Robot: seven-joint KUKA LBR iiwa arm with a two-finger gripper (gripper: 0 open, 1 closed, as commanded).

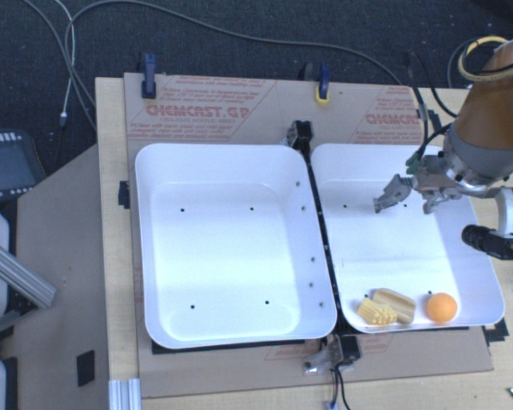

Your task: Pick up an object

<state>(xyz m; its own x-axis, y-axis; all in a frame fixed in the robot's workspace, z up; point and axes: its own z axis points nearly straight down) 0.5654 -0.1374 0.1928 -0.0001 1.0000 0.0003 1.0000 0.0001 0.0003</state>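
Dark carpet floor (239, 7) with loose cables (60, 24) running around a cardboard-topped desk (231, 101), blue clamps (148, 65) on its far edge.

The arm (494, 101) has an orange band above a grey wrist; the gripper (413, 198) below carries grey metal fingers.

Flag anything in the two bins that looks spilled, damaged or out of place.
Nothing stands out. The orange ball, corn cob and tan bread-like piece sit intact along the right bin's near edge; the gripper hangs apart from them.
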